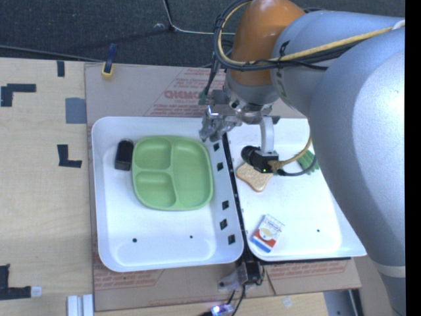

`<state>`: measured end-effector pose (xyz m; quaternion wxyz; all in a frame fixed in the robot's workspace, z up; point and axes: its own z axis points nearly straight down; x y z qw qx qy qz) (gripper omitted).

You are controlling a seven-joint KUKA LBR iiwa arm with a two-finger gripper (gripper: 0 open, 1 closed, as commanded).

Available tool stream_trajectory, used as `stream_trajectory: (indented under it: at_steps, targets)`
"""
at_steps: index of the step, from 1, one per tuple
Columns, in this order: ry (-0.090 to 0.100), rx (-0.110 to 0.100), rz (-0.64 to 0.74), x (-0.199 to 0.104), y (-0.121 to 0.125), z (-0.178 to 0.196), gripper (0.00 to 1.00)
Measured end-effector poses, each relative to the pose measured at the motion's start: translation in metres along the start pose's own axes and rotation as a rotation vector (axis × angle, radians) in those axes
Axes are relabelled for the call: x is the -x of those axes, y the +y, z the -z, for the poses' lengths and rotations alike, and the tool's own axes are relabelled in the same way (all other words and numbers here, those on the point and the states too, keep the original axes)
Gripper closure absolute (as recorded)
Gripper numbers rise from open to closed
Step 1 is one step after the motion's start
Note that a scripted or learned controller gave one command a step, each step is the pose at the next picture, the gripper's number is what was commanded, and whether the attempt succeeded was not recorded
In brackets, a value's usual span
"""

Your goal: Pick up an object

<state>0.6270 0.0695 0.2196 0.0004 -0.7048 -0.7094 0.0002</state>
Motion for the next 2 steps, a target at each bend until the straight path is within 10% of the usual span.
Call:
stream_trajectory:
  at_steps: [1, 2]
  targets:
    - [-0.001, -0.001, -0.004, -0.0334, -0.0112, -0.0047, 1.0]
    - [-0.001, -0.002, -0.004, -0.0329, -0.0111, -0.0048, 0.0]
